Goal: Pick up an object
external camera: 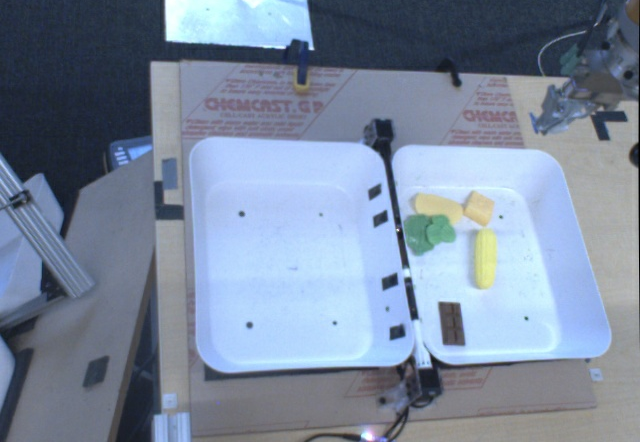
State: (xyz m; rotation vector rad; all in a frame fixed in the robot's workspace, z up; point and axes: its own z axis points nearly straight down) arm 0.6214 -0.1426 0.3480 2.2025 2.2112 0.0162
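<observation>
The gripper (pixel 556 118) hangs above the bench beyond the right bin's (pixel 575 230) far right corner; whether it is released or clenched I cannot tell. Nothing is visibly held. This looks like the approach step. The candidates lie in that bin: yellow block (pixel 479 207), pale yellow piece (pixel 437 205), green cluster (pixel 429 232), yellow banana (pixel 485 258), brown bar (pixel 452 323). The next move calls for travelling inward and descending over one

"CHEMCAST GP" on board (pixel 262 103)

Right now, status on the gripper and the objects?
Gripper above bench, outside right bin, holding nothing. Yellow corn, green toy, two yellow blocks, brown bar inside. Nothing in the way.
</observation>
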